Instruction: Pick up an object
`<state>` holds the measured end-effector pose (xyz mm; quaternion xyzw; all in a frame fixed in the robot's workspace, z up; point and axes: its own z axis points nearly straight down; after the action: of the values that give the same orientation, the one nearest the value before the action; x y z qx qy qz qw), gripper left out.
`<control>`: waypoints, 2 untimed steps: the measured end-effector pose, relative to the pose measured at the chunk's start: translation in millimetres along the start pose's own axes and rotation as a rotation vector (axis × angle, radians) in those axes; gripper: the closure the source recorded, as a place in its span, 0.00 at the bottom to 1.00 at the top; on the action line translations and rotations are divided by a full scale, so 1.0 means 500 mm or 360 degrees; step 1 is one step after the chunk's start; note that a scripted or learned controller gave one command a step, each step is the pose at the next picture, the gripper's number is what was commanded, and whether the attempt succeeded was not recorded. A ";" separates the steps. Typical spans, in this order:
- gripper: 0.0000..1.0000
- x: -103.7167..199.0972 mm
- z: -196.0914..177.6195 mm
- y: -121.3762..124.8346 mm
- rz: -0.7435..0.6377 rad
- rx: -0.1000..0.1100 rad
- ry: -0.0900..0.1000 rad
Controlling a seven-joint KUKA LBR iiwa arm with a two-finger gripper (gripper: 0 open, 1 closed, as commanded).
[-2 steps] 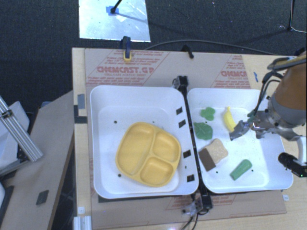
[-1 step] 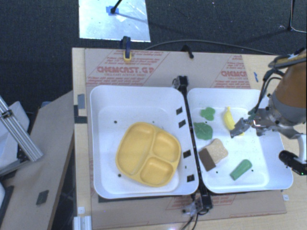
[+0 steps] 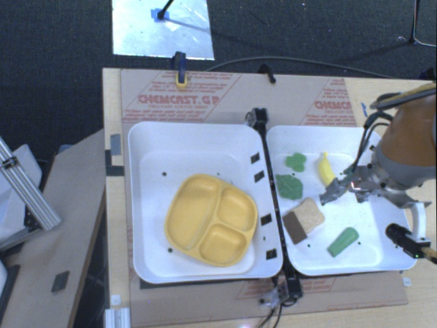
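Two white bins (image 3: 205, 137) on a papered bench (image 3: 232, 91)

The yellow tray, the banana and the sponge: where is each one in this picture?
yellow tray (image 3: 212, 219), camera view, on its centre where the compartments meet.
banana (image 3: 326, 169), camera view, on the middle of its body.
sponge (image 3: 304, 220), camera view, on its tan top face.

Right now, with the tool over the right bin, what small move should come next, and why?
Probably a short descent toward the tan sponge block. The tool sits just up and to the right of it, above the right bin, with nothing seen between its tips. The yellow banana and green leafy piece lie close by, so going slowly seems wise.
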<state>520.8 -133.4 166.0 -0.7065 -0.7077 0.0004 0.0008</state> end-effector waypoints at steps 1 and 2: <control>0.00 -0.014 0.109 0.014 0.0000 0.0001 0.0000; 0.00 -0.014 0.159 0.018 0.0001 -0.0006 0.0000</control>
<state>529.7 -140.5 86.3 -0.7067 -0.7075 -0.0011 -0.0005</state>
